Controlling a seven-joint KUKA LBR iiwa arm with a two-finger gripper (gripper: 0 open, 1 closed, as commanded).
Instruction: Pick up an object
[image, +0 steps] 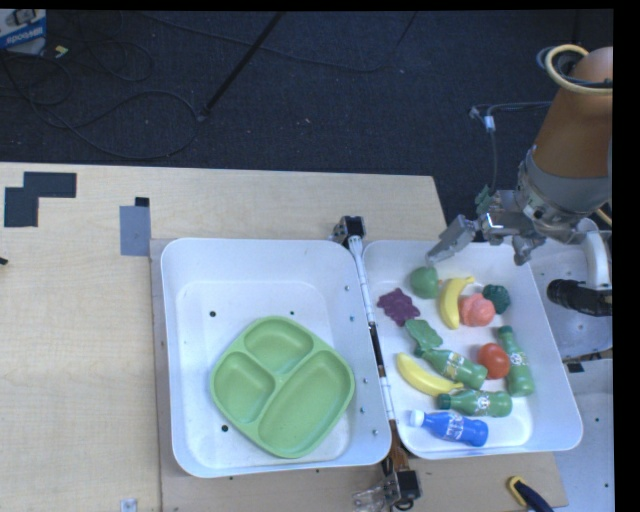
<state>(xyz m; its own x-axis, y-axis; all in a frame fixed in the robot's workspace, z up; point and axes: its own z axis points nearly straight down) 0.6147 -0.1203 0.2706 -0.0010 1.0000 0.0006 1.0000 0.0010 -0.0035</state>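
The claw (487, 238) hangs at the frame's upper right, fingers spread apart and holding nothing, over the right bin's (560, 420) top edge. Just below-left lies a green round fruit (424, 281), beside a yellow banana (452, 300). The arm's top is cut off.

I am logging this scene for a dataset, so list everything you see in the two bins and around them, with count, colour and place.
bins: 2, white, side by side on the bench
divided plate: 1, light green, in the left bin
bananas: 2, yellow, right bin, one at centre top, one lower left
toy bottles: 3, green, right bin, lower half
blue bottle: 1, blue with white cap, right bin front edge
grapes: 1, purple, right bin left side
round green fruit: 1, right bin top
peach: 1, pink-orange, beside upper banana
tomato: 1, red, right bin
claw: 1, grey, above the right bin's far edge, holding nothing
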